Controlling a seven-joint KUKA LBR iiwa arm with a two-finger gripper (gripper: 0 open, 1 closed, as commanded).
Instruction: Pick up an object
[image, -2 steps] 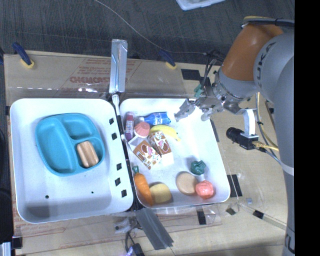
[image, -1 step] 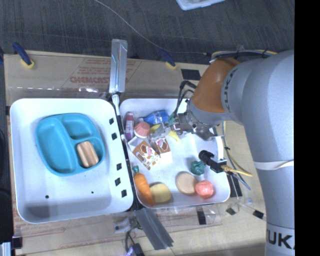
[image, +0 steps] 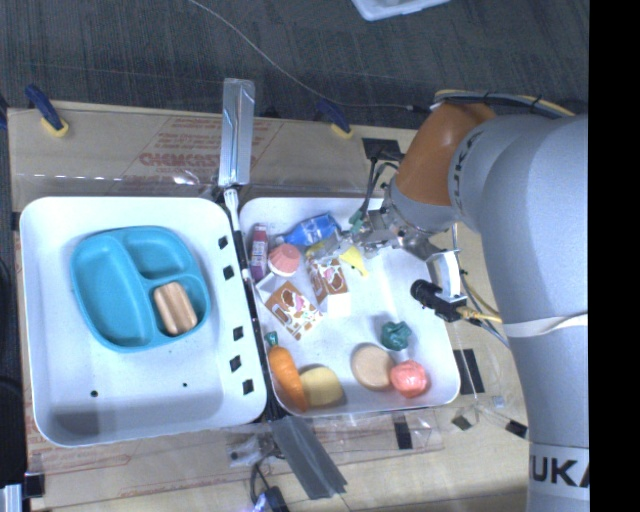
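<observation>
One blue crinkly packet (image: 312, 229) in rt bin | gripper (image: 362, 232) beside it | grip state: can't tell

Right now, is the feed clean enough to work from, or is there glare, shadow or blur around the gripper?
Camera view: even, soft light; the white right bin is bright but not blown out. The arm is large and soft-edged. The gripper blurs into the clutter beneath. The blue plate and the carrot read sharply. A grey shadow lies in the left bin's lower corner.
</observation>
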